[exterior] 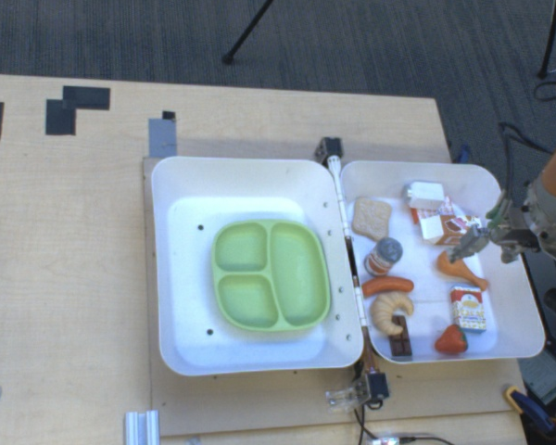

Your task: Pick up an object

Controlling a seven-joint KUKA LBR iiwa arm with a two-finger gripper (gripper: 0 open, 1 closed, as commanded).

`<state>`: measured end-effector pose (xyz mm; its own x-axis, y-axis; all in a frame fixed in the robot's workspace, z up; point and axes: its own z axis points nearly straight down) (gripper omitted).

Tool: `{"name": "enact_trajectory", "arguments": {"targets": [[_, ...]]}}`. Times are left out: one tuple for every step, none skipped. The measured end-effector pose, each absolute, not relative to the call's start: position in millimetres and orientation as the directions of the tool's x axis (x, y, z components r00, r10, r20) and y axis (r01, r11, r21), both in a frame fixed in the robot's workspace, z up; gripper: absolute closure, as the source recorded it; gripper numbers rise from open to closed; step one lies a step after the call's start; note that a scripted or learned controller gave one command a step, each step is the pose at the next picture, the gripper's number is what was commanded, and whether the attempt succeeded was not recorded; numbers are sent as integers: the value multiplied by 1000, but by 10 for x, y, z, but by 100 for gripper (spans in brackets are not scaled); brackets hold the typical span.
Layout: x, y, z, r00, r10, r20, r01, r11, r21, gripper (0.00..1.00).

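Arm comes in from the right edge of the frame, mid-height, orange band visible at far right w/ grey wrist below it. Gripper [473,242] sits over the right bin's [514,327] right half, fingers angled down-left toward the contents. Fingers look slightly parted, nothing seen clamped between them; tips too small and blurred to be sure how wide.

Closest item: orange carrot-like piece [461,269], just below-left of the fingertips, near or touching, can't tell which. Red/white packet [442,221] lies just left of the gripper, w/ a white block [425,193] above it toward the bin's upper edge.

Rest of right bin: bread slice [372,218] upper left; small can [385,254] below it; sausage [388,286] below the can; croissant [390,311] under that, touching a dark chocolate bar [400,337] at the bin's lower edge. Small carton [469,309] lower right, strawberry [451,340] just below-left of it. Items crowded; packet and carrot piece nearly hem the fingertips in.

Left bin [181,248] holds a green divided plate [271,276], 3 compartments, centre of bin, well apart from the gripper. Both bins sit on a light wood bench [65,276]; black tape marks [74,108] upper left.
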<state>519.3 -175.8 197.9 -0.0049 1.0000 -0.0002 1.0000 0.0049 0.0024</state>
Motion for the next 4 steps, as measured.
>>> {"name": "enact_trajectory", "arguments": {"targets": [[5178,-2006,971,-3,1000,-5,1000,3,10,0],[4970,-1874,865,-1,1000,-3,1000,1,8,0],[4993,-1870,980,-3,1000,-3,1000,3,13,100],[4992,-1869,979,-4,1000,-3,1000,4,13,0]]}}
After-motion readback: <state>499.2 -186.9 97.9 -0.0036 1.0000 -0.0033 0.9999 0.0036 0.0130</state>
